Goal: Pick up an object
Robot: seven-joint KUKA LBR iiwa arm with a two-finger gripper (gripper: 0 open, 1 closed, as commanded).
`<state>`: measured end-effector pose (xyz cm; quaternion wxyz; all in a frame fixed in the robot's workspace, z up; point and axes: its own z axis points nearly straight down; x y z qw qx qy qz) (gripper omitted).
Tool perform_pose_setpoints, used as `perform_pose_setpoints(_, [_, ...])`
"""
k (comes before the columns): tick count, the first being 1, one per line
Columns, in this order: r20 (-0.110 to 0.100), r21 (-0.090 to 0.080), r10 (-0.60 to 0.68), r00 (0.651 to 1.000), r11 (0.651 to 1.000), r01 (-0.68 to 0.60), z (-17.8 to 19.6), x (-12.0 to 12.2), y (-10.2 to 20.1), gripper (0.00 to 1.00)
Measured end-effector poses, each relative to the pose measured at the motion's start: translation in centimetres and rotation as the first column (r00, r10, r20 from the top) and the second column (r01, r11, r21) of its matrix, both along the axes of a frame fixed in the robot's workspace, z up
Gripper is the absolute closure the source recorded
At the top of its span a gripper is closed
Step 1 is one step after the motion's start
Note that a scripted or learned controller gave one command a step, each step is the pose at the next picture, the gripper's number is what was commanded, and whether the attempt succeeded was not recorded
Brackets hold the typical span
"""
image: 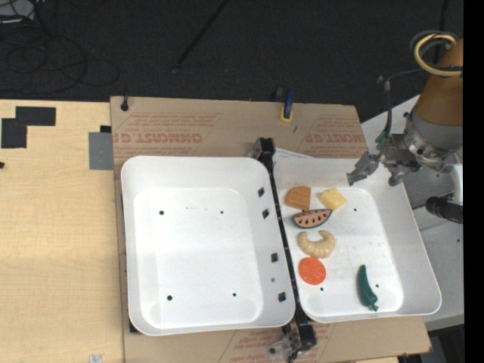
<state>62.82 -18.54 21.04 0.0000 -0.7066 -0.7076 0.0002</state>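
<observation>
While the left bin [144, 203] holds nothing, the right bin [412, 240] holds 5 toys.

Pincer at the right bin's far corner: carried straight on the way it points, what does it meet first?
Probably the yellow piece. The pincer points down-left into the right bin, though depth is hard to judge from this view.

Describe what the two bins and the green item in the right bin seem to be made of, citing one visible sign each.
Bins, left and right: likely moulded plastic, from their smooth white walls and rounded corners. Green item: probably plastic or rubber toy food, uniformly coloured; too small to be sure.
</observation>
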Motion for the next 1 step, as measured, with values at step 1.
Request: perform_pose_setpoints(1, [-0.011,0.005,-0.001,1.0,1.0,0.001,-4.83,-11.03,2.49,0.0])
